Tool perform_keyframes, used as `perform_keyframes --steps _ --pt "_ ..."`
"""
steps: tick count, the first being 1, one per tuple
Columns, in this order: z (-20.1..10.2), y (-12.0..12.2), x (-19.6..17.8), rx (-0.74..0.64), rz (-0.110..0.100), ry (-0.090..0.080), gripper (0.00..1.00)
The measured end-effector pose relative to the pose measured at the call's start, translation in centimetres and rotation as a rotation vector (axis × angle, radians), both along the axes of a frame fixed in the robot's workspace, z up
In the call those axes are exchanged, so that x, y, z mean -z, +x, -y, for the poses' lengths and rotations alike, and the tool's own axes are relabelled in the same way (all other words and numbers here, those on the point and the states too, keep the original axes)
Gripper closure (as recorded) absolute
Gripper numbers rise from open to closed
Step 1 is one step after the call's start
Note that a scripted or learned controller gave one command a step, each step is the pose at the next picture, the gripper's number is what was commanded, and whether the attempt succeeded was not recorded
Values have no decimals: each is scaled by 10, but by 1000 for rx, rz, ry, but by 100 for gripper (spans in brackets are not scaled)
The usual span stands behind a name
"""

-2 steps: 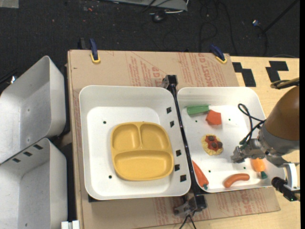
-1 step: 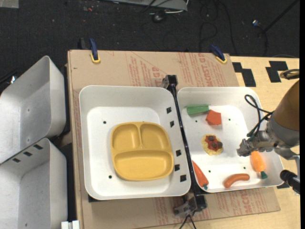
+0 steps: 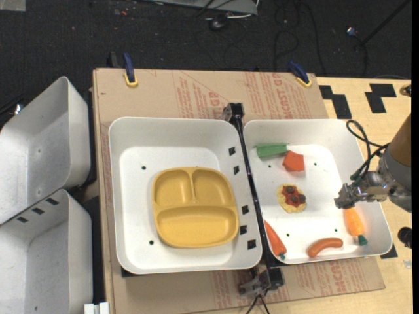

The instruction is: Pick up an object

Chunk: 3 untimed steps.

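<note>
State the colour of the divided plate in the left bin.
Yellow; the divided plate shows plainly in the camera view.

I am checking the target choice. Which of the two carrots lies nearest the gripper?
The carrot by the right bin's right wall, just below the gripper. The other carrot lies along the left wall.

floor [image 3: 59, 31]: dark, speckled, cables trailing | my tabletop [image 3: 177, 90]: brown board, two clamps at far edge | spare white bins [image 3: 39, 175] at left
</note>
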<state>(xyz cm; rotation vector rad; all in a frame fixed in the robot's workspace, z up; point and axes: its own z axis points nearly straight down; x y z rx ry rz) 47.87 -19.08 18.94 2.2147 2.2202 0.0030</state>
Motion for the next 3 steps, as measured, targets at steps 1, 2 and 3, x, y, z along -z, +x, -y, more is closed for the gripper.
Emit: perform_keyframes --steps 1,2,3 --pt "2 5 -43 -1 1 -1 100" --pt "2 6 -96 -1 2 -1 100" --pt "-42 25 -80 -4 -7 4 100"
